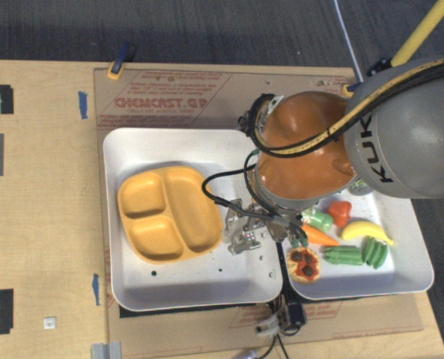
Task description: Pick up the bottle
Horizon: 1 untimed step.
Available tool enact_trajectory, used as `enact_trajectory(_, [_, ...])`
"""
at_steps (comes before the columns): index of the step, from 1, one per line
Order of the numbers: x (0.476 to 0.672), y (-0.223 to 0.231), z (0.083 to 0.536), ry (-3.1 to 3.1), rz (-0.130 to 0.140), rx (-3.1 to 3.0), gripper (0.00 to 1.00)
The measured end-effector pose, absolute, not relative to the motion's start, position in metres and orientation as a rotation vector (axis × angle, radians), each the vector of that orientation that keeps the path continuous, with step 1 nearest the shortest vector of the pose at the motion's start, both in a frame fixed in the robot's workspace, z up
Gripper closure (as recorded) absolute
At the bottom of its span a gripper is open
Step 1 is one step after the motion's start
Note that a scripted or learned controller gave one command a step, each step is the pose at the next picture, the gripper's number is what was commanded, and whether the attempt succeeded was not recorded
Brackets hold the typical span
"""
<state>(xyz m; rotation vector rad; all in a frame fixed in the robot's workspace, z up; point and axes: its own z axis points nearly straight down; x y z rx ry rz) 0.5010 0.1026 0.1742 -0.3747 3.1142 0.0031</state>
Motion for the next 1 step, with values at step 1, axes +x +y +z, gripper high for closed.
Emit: enact_trajectory(1, [0.4912,0.0319,0.2138,3.050,0.001,-0.731,1.00])
